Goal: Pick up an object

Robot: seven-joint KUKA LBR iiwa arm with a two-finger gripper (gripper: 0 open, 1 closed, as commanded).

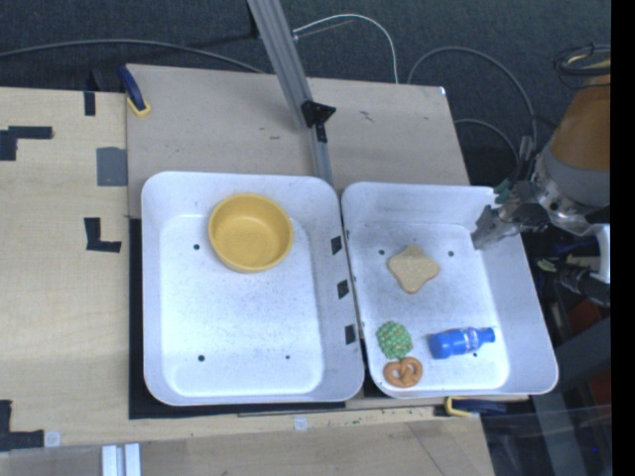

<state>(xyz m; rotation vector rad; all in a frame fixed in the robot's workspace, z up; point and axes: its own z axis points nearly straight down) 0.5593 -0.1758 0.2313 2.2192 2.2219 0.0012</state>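
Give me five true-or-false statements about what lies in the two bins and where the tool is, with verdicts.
1. The yellow bowl sits in the left bin. True.
2. The blue bottle stands upright. False: it lies on its side.
3. The pretzel lies in the right bin's near corner. True.
4. The tool holds the tan piece. False: it is apart, at the bin's right rim.
5. The green ball is in the bowl. False: it is beside the pretzel.

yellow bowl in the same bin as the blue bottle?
No, the yellow bowl sits in the left bin, while the blue bottle lies in the right bin.
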